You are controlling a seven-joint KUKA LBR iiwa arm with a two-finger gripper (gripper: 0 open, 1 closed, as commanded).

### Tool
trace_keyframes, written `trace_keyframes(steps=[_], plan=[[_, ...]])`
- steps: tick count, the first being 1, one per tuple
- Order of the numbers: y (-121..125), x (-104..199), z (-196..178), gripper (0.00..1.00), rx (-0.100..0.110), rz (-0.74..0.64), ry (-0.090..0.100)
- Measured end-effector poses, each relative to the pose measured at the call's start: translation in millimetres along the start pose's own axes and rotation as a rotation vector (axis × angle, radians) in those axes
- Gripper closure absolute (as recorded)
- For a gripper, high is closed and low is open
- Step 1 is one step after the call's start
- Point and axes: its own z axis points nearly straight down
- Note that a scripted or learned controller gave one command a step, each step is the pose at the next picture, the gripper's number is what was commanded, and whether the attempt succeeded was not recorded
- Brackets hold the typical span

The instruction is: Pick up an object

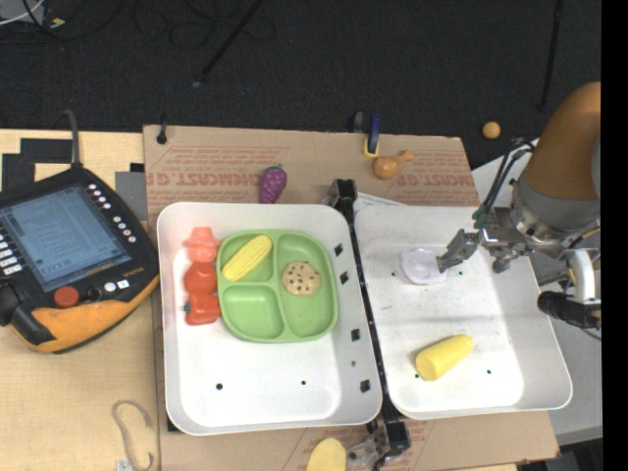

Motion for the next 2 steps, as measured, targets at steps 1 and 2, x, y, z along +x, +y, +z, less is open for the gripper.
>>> trace_keyframes(steps=[1,2], plan=[[3,0,-7,0.0,-0.013,-0.002,-0.002],[4,-4,55,0.0,-0.008,-0.003,-0.001]])
